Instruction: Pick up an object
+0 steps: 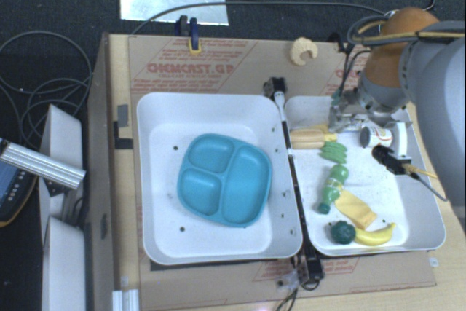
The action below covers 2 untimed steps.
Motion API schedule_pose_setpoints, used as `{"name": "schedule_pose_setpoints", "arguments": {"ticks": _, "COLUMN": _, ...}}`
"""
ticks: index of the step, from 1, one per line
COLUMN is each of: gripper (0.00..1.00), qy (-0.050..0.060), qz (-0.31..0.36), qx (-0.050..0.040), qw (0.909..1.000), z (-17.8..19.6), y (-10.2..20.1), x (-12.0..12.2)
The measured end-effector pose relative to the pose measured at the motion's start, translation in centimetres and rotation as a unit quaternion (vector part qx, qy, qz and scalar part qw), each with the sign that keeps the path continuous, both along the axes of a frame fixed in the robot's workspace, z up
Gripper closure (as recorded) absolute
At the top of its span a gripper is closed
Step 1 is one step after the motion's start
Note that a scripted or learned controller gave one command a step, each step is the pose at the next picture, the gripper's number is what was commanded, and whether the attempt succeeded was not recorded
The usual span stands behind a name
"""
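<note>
Counter (218, 62) carries two white bins side by side. Left bin (156, 135): one blue divided plate (224, 180), lying flat near the middle.

Right bin (429, 226): objects along its left and front parts. A tan block (308, 138) lies at the left wall; just below it a green ridged piece (335, 151). A green bottle (332, 188) lies tilted mid-bin. A yellow wedge (355, 208) sits beside the bottle's lower end. At the front edge, a dark green ball (341, 232) and a banana (376, 234), close together.

Arm (429, 76) over the right bin's back corner. Claw (349, 115) low near the bin's back left, above the tan block. Cannot tell its state; nothing seen clamped.

A beige lump (304, 50) sits on the counter behind the bins.
</note>
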<state>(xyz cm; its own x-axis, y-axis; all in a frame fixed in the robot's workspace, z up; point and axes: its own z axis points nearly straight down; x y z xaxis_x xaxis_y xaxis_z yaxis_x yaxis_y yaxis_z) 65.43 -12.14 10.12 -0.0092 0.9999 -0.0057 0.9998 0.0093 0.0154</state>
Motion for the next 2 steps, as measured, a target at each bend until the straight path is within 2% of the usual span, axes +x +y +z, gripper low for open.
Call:
{"name": "schedule_pose_setpoints", "arguments": {"ticks": 1, "gripper": 1.0, "qy": -0.006, "qz": -0.002, "qx": -0.0008, "qw": 1.0, "z": -0.5, "y": -4.5, "x": -4.1}}
{"name": "schedule_pose_setpoints", "arguments": {"ticks": 2, "gripper": 0.0, "qy": 0.006, "qz": -0.003, "qx": 0.0025, "qw": 1.0, "z": -1.6, "y": -4.3, "x": -4.9}}
